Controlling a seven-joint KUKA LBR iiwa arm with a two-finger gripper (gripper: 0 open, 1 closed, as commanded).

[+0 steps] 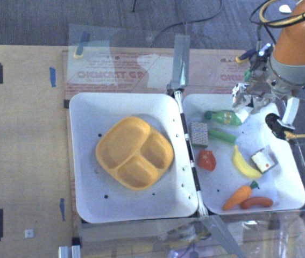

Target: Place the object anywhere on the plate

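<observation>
The object to be placed cannot be singled out: several toy foods are lying in the right bin (297, 190), and none is seen lifted. A green bottle (223, 117) is found at the upper part of that bin, just beside the pincer (245, 102), with a green stick-like piece (221, 136) below it. A grey-green block (198, 134) is set against the bin's left wall, a red strawberry-like piece (207, 160) under it. A banana (245, 164), a small white-and-brown block (263, 160), a carrot (239, 196) and a red sausage (256, 202) are spread toward the lower right.

The pincer is hung at the upper right of the frame over the bin's top edge; whether it is released or clenched cannot be told. The picking step is judged to be in hand, with a descent onto one item called for next.

The yellow divided plate (134, 152) is seated in the left bin (87, 198), nothing resting on it.
</observation>
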